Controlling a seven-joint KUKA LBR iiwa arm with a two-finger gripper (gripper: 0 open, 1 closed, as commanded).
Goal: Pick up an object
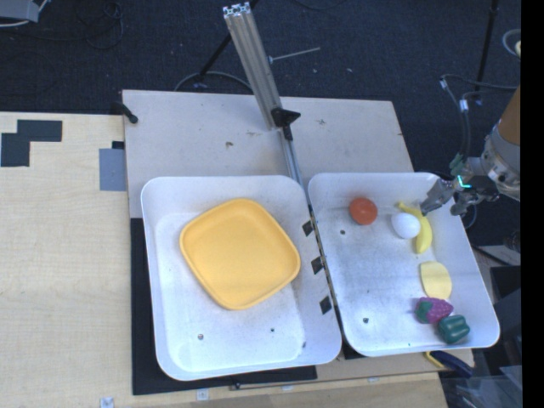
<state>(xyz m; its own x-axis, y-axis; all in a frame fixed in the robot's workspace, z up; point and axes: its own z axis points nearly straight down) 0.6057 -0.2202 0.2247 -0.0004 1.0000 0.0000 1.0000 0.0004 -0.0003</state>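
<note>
Hovering at the upper right corner of the right bin (374,330), the gripper (449,198) is hanging over the bin's rim, with the grey arm coming in from the 3 o'clock side. Its two fingers (435,197) are standing apart, open, and nothing is sitting between them.

The nearest things are lying at about 8 o'clock from the fingertips: a yellow banana (421,229), whose upper tip is just beside the left finger, and a white egg (406,225) that is touching the banana on its 9 o'clock side. A red tomato (364,211) is resting further toward 9 o'clock, apart from the egg. Toward 6 o'clock from the gripper, a pale yellow piece (435,279) is lying near the bin's right wall, and below it a purple object (433,310) and a green pepper (454,328) are sitting close together in the lower corner.

In the left bin (170,347), a yellow plate (239,252) is lying flat.
</note>
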